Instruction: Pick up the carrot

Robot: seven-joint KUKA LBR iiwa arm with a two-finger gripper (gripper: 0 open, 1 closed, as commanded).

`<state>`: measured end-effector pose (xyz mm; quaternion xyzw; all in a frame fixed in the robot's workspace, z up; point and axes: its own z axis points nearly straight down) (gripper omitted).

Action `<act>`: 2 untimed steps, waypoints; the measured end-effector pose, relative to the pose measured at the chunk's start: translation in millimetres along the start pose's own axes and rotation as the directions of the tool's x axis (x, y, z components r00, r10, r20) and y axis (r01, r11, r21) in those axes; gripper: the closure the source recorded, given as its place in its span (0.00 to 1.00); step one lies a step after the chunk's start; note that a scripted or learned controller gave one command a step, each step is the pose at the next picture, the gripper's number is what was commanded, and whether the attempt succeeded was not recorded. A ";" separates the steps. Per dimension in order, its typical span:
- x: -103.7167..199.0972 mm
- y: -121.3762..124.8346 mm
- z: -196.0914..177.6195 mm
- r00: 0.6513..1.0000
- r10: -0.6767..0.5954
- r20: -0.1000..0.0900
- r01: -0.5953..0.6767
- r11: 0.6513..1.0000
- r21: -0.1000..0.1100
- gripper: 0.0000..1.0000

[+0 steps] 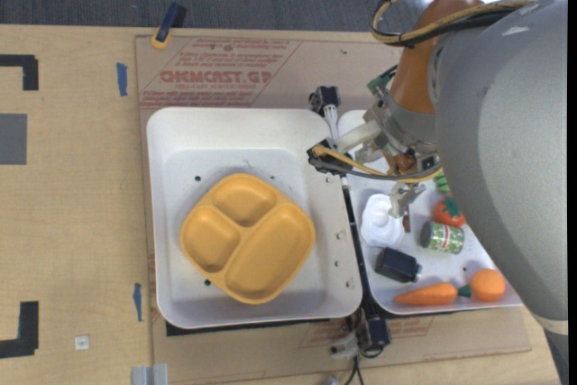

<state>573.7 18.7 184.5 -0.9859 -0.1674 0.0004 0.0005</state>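
Observation:
The carrot (426, 294), orange with a small green top at its right end, lies flat along the near wall of the right bin (371, 288). My gripper (406, 198) hangs over the far middle of that bin, a good way above and left of the carrot. It sits beside a white object (380, 222) and is not touching the carrot. The grey arm and its orange band cover the bin's far right part.
Around the carrot lie an orange ball (488, 284), a green can (444, 237), a red item (448, 213) and a black block (397, 264). The left bin (167, 194) holds a yellow divided plate (247, 235). Cables cross the ridge between the bins.

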 end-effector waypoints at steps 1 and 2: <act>-71.8 -5.0 0.3 0.991 0.137 0.004 -0.137 0.991 0.002 0.00; -54.1 -40.6 43.6 0.989 0.146 -0.020 -0.147 0.989 -0.021 0.00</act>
